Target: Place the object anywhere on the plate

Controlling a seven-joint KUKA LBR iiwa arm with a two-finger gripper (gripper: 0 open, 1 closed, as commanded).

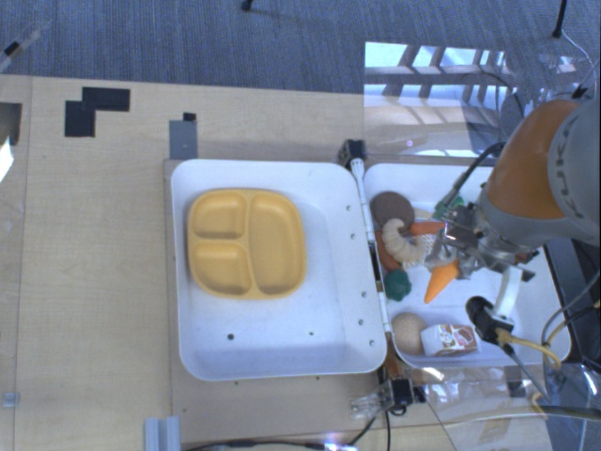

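We see the yellow three-compartment plastic plate (247,242) lying bare in the left white bin (282,346). Well right of the plate, in the neighbouring bin, the gripper (451,252) hangs over a cluster of toy foods, seemingly to pick one. An orange cone-shaped carrot toy (439,283) lies just below it, likeliest the target. Whether the gripper grasps anything, we cannot tell.

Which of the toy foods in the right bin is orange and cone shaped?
The toy carrot, pointing down beside the green piece; the others are brown, tan or white.
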